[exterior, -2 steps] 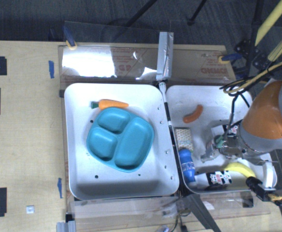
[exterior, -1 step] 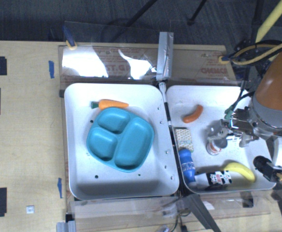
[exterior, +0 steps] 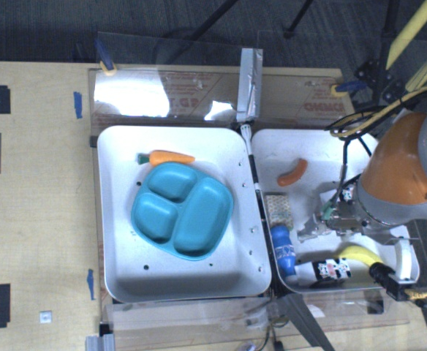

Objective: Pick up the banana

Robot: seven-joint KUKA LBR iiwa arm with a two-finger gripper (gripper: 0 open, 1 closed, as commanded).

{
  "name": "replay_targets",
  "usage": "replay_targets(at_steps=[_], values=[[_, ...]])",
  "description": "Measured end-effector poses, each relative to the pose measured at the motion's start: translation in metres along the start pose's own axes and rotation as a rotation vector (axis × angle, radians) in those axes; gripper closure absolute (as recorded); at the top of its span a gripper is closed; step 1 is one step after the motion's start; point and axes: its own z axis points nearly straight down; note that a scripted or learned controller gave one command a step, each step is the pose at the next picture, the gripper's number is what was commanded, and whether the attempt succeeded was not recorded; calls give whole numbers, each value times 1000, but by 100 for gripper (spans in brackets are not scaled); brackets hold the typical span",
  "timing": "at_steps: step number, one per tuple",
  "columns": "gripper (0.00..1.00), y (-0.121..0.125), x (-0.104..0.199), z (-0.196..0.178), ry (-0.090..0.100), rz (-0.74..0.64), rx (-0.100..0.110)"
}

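Two white bins (exterior: 118,196) sit on a pale wooden bench (exterior: 38,196) over dark carpet (exterior: 126,6). The gripper (exterior: 323,221) hovers near the banana (exterior: 361,254); its claw state cannot be told.

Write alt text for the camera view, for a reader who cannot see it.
The grey and orange arm reaches into the right bin, its pincer above the banana lying near the front right corner. That bin also holds a sausage and a blue bottle; the left bin holds a blue divided plate and a carrot.
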Motion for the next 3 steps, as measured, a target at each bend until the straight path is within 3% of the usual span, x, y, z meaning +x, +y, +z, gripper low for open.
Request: replay_targets(at_steps=[1,2,3], values=[[0,1,-3,-115,-1,623,-1],[0,-1,31,-49,1,347,3],[0,0,-9,-45,1,207,3]])
